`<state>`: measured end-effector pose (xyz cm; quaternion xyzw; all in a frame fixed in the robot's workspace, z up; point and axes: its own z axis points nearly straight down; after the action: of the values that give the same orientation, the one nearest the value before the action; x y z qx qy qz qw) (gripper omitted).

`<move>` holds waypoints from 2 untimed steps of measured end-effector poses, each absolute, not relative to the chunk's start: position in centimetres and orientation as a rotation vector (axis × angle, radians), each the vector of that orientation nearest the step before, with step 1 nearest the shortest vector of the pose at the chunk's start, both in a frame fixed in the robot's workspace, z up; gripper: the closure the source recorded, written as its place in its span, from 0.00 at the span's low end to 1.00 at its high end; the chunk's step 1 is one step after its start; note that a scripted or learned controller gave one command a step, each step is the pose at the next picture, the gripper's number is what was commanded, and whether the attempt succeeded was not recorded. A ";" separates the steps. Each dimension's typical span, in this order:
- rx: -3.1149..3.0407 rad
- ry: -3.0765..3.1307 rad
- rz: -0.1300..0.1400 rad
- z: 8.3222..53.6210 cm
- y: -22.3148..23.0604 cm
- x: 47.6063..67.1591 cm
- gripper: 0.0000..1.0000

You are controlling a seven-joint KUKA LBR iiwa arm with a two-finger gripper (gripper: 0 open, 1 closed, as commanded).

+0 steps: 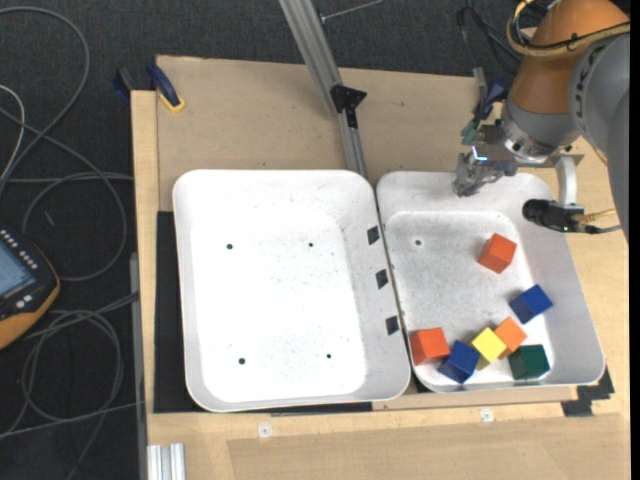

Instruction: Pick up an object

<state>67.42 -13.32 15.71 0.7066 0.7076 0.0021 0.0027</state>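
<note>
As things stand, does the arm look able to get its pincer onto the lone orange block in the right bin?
Probably yes. The pincer hangs over the right bin's far rim, and the orange block sits alone on open floor nearby, apart from the other blocks at the near edge.

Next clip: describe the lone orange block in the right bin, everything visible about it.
The orange block is a small cube, matte, possibly foam or painted wood. It rests tilted on the speckled floor of the right bin, in its upper half, touching nothing else. The gripper hangs above the bin's far rim, apart from it.
</note>
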 end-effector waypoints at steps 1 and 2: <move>2.215 2.216 0.008 22.3 -13.7 67.6 1.00; 2.215 2.218 0.008 27.8 -13.7 67.7 1.00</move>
<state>67.73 -13.69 27.85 0.7066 0.7076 0.0025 0.0038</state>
